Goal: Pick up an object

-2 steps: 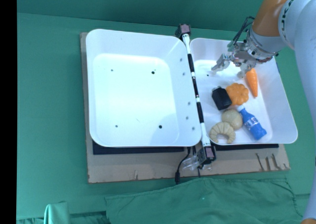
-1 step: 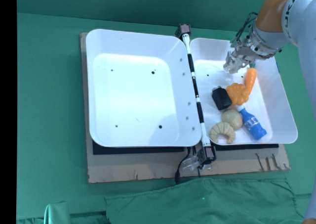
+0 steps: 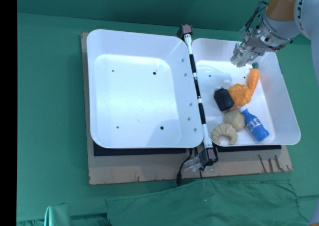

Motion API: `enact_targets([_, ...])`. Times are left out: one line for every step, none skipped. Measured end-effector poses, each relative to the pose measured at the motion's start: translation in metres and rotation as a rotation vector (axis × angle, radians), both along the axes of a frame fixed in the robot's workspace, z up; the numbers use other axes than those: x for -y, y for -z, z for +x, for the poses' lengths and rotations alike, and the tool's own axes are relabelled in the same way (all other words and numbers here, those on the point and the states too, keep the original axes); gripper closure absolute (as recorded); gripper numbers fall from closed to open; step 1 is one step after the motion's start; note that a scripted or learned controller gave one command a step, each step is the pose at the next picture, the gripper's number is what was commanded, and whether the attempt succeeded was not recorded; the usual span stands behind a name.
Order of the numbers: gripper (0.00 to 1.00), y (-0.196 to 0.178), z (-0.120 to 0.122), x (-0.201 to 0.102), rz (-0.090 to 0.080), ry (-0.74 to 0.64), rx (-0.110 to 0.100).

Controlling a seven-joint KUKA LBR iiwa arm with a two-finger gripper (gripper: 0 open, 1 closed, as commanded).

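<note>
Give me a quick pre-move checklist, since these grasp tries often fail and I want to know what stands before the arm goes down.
1. Pincer is over the right bin, near its far edge: ok.
2. Pincer holds nothing visible: ok.
3. A target lies close: the carrot sits just below the pincer in the view: ok.
4. Carrot is free to lift: not ok, its lower end touches the orange toy.
5. Other things are well apart: not ok, the black object, round bun, croissant and blue bottle lie bunched together.
6. Height of the pincer above the bin floor: cannot tell.
</note>
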State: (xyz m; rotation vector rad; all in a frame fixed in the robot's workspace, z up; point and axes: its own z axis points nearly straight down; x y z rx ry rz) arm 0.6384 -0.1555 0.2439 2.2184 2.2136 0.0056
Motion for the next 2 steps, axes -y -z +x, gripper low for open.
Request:
enact_targets([1.0, -0.065, -0.001, -0.001, -0.001, 0.0, 0.002])
enact_targets([1.0, -0.127, 0.0, 0.008, -0.001, 0.0, 0.001])
